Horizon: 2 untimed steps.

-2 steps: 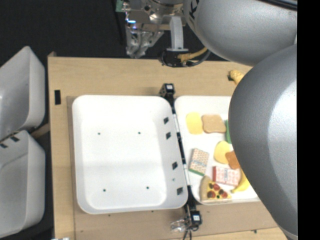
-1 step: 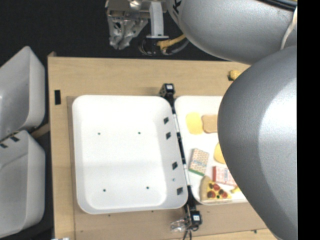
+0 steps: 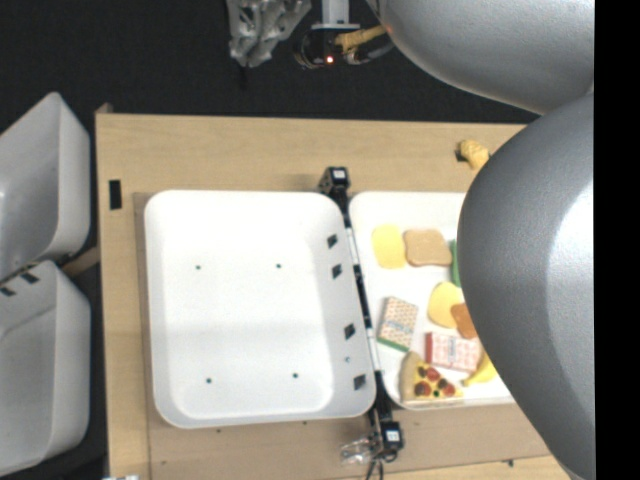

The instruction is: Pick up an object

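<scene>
The objects available for picking lie in the right bin (image 3: pixel 372 213), clustered in its left and centre portion. A yellow round piece (image 3: pixel 388 247) sits nearest the far left corner, with a tan bread-shaped slice (image 3: pixel 427 248) just beside it on its right. Nearer the camera, a small patterned box (image 3: pixel 398 322) lies tilted close to the divider between the bins. To its right, a yellow rounded item (image 3: pixel 444 303) touches an orange-brown item (image 3: pixel 462 318). Below these lies a red-and-white packet (image 3: pixel 450 350), and at the near edge a pizza-like slice with red toppings (image 3: pixel 431 382). A yellow banana-like shape (image 3: pixel 481 371) is partly visible at the lower right of the group. A green strip (image 3: pixel 453 264) shows at the arm's edge.

The left bin (image 3: pixel 250 308) adjoins the right bin along a row of black clips (image 3: pixel 345 268). Both bins rest on a light wooden bench (image 3: pixel 250 148). A small yellow object (image 3: pixel 472 153) lies on the bench beyond the right bin.

The arm (image 3: pixel 530 268) enters from the right as two large grey rounded segments, one across the top right and one covering the right portion of the right bin. The gripper cannot be identified, so the finger state cannot be told, and no object is seen held.
</scene>
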### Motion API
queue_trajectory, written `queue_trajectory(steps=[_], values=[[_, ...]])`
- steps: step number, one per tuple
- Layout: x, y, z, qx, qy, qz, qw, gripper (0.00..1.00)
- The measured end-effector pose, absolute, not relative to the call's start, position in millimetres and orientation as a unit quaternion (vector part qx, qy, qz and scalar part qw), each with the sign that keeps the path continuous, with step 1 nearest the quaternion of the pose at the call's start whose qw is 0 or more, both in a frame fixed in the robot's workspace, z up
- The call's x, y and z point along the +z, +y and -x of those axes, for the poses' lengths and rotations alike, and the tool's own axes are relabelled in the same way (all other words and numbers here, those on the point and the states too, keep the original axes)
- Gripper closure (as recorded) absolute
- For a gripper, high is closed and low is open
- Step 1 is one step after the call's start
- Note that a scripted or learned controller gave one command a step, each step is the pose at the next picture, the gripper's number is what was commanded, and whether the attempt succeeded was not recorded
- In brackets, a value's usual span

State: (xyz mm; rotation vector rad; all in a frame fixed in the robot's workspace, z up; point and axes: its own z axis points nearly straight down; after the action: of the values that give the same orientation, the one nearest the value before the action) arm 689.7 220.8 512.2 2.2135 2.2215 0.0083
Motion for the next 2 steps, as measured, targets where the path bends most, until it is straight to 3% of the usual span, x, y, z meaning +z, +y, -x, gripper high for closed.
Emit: queue_trajectory(steps=[2], values=[[529.4,221.3,-689.8,0.0001,0.710,-0.704,0.001,1.00]])
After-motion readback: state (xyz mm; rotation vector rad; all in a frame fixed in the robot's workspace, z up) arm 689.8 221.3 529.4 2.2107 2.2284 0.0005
